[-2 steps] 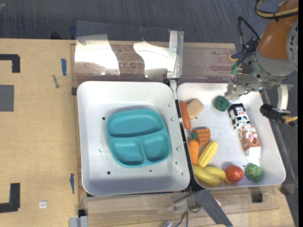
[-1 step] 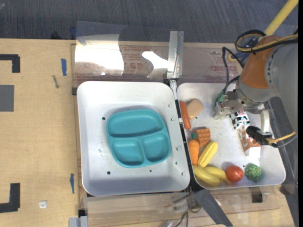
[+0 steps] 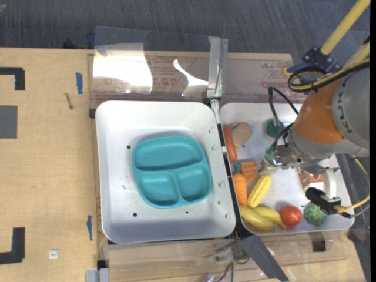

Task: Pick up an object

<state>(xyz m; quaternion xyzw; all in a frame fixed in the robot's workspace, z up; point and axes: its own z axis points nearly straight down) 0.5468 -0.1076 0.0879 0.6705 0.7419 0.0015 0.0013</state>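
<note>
while the arm (image 3: 329, 113) is reaching in from 3 o'clock, its orange-banded wrist is hanging over the middle of the right bin (image 3: 258, 111). the gripper (image 3: 275, 157) is sitting low at the wrist's 9 o'clock side, just above the toy food, but the wrist body is masking it and its state cannot be told from this angle. nothing is visibly sitting between the tips.

right bin contents, read from the bin centre: a corn cob (image 3: 259, 190) is lying tilted at 7 o'clock, just beside the gripper. a carrot (image 3: 239, 189) is lying at 8 o'clock along the bin's inner wall, touching the corn. an orange waffle-like piece (image 3: 249, 169) is resting at 9 o'clock, partly under the corn's upper end. a tan rounded piece (image 3: 241, 133) is sitting at 10 o'clock, with a reddish sausage shape (image 3: 229, 145) running beside it along the wall. a yellow banana-like fruit (image 3: 259, 217) is lying at 6 o'clock against the near rim, touching a red tomato (image 3: 290, 215) at 5 o'clock. a green bumpy piece (image 3: 314, 214) is lying at 4 o'clock, just beside the tomato. a small dark green item (image 3: 274, 127) is sitting at 12 o'clock, partly hidden by cable.

the left bin (image 3: 117, 128) is carrying a teal divided plate (image 3: 171, 170) near its centre.
</note>
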